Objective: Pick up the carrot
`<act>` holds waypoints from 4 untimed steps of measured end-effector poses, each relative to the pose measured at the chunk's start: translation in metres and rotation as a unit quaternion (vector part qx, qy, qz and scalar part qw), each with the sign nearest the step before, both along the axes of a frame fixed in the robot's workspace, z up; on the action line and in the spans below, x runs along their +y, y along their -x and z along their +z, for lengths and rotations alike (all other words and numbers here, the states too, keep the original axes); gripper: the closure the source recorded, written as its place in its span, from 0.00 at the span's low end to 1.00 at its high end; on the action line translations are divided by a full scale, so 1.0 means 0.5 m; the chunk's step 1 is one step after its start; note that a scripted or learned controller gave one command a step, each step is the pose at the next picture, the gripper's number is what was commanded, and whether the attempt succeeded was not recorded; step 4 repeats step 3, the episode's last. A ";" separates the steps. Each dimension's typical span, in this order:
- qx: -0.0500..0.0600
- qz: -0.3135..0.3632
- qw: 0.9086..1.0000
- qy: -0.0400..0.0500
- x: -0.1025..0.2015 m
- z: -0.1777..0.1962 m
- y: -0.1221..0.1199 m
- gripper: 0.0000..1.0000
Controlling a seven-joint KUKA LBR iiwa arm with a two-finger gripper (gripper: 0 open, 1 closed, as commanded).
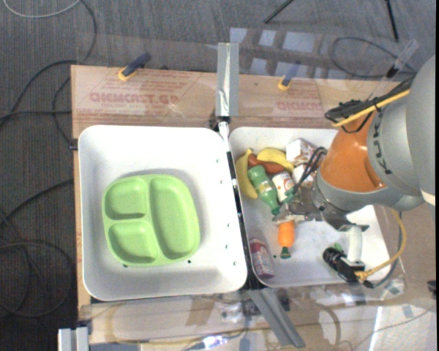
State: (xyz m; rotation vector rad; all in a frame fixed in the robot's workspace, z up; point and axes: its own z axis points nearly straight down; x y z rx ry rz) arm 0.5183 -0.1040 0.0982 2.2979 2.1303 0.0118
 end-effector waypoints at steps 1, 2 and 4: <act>0.008 0.035 0.999 -0.001 0.136 0.168 0.062 1.00; 0.007 0.178 0.984 0.002 0.041 0.275 0.060 1.00; 0.007 0.173 0.985 0.001 0.057 0.407 0.069 1.00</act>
